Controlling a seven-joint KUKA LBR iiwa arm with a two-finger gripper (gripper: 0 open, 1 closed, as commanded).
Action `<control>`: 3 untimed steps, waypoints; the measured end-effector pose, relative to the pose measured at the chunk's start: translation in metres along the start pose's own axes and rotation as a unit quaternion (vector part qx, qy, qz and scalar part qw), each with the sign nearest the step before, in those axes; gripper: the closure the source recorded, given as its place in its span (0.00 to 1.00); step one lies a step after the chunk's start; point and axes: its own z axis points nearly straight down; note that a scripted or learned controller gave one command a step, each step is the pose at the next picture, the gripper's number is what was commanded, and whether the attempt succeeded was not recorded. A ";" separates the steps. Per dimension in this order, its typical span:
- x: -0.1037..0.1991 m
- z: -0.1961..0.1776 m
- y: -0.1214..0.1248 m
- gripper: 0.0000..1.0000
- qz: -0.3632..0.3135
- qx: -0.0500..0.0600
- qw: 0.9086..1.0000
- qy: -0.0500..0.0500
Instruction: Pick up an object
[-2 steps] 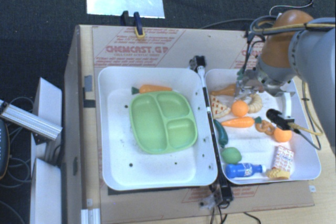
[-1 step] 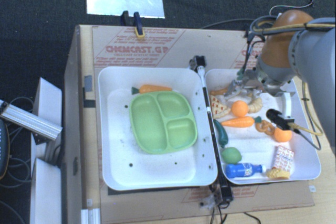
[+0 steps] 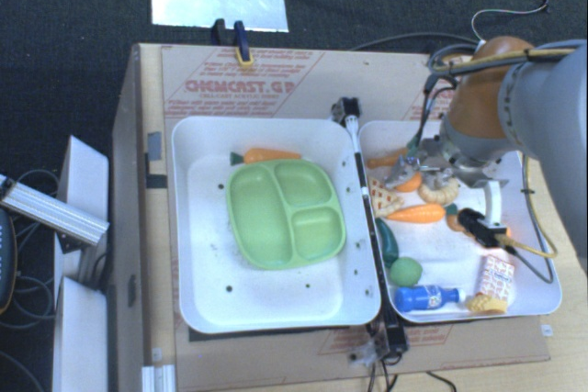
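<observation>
A green three-compartment plastic plate [image 3: 285, 214] is lying in the left white bin [image 3: 207, 289], with an orange toy carrot [image 3: 268, 155] just beyond its far rim. A second orange plastic carrot [image 3: 415, 214] is lying in the right white bin [image 3: 542, 289], its long axis running left to right across the bin. Nearer the camera, a green round toy [image 3: 405, 270] and a blue bottle [image 3: 426, 296] are resting. The grey arm's hand [image 3: 424, 168] is hovering over the far part of the right bin, above a small cluster of orange and tan toys [image 3: 432, 186]. I cannot tell whether the hand is clenched or released. The second carrot is lying just nearside of the hand, so a short reach toward the camera looks the likeliest approach.
</observation>
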 end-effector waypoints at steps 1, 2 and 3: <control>0.005 0.001 0.014 0.00 -0.001 0.003 1.000 -0.003; 0.012 0.002 0.029 0.00 -0.003 0.003 1.000 0.002; 0.013 -0.009 0.030 1.00 -0.004 0.003 1.000 0.003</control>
